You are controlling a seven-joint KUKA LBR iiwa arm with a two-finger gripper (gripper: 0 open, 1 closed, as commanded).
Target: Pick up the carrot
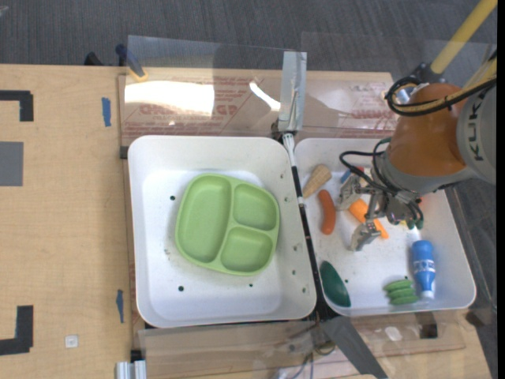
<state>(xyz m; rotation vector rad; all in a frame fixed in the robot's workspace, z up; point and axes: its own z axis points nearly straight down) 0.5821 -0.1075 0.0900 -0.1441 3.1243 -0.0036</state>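
Observation:
The carrot [360, 209] is a small orange piece in the right bin [454, 235], mostly covered by the gripper [371, 224]. Orange shows at the gripper's upper left and again at its lower right. The gripper hangs low over the bin's middle, directly on top of the carrot, below the arm's orange band [422, 136]. Whether the carrot is gripped or only lies underneath cannot be made out.
The right bin also holds a red-orange sausage [327, 212], a tan piece [316, 179], a dark green item [335, 285], a green pea pod [401, 290] and a blue bottle [423, 267]. A green divided plate [227, 224] sits in the left bin [150, 212].

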